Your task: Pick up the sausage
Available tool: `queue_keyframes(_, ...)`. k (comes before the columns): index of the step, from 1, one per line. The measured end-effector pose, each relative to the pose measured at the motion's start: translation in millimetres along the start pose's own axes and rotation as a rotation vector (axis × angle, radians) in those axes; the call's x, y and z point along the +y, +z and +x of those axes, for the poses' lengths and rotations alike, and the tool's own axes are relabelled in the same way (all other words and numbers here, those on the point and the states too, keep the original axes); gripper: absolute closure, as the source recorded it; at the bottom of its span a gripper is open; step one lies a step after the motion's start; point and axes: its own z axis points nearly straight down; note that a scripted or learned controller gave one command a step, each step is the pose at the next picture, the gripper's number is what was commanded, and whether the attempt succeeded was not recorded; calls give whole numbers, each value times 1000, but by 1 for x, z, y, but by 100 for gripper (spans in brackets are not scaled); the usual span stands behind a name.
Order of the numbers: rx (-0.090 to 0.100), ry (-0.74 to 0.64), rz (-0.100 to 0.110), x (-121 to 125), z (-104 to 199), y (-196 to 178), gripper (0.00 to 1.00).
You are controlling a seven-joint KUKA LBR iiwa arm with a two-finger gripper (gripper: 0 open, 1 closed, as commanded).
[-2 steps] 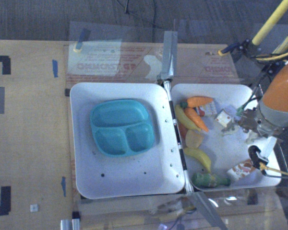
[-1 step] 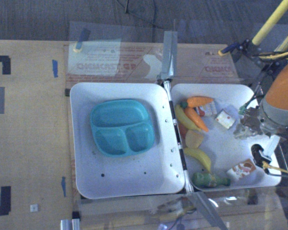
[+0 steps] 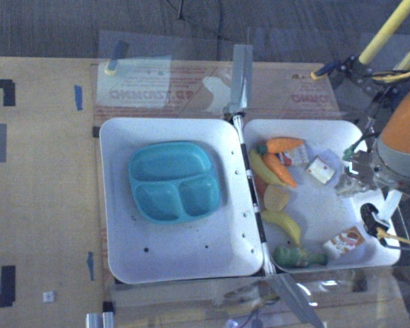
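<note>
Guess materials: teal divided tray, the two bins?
Teal tray: looks like moulded plastic, semi-gloss, with soft highlights on its rounded divider ridges. Left bin and right bin: likely thin white plastic, smooth and uniform with rounded corners; painted metal can't be ruled out.

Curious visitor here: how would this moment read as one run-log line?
tool over right bin, right side | bananas and orange pieces lie apart from it, left side | blue tray in left bin
</note>
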Motion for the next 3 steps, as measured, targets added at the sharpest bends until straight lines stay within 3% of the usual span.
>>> queue_keyframes(3, 1, 7, -5, 2, -4, -30, 100)
